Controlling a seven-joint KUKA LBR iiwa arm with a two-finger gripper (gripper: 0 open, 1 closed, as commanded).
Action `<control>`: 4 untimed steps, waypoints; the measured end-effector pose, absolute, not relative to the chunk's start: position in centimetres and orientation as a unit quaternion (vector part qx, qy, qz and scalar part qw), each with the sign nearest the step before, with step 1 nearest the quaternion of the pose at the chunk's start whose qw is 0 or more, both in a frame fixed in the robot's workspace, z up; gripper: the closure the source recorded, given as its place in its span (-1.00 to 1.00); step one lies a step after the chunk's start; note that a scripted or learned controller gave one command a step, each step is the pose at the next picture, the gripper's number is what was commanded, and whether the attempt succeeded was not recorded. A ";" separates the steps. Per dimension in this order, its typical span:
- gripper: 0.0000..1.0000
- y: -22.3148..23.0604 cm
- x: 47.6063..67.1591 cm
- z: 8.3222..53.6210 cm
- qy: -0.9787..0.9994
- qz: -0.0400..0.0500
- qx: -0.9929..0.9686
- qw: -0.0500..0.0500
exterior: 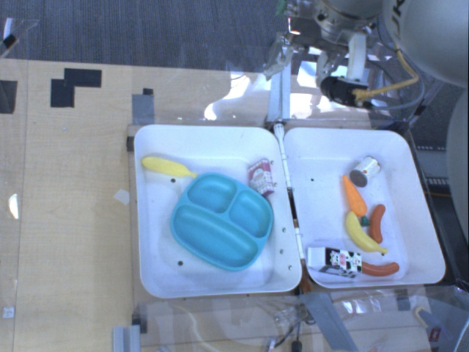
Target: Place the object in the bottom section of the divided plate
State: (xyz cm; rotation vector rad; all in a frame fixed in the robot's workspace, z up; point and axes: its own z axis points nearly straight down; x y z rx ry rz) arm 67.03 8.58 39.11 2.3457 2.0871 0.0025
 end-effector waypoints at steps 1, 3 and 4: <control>-1.00 6.0 67.0 36.6 0.640 0.000 0.768 0.000; -1.00 -3.4 67.0 36.8 0.616 0.000 0.788 0.001; -1.00 -4.1 64.5 40.1 0.571 0.000 0.821 0.001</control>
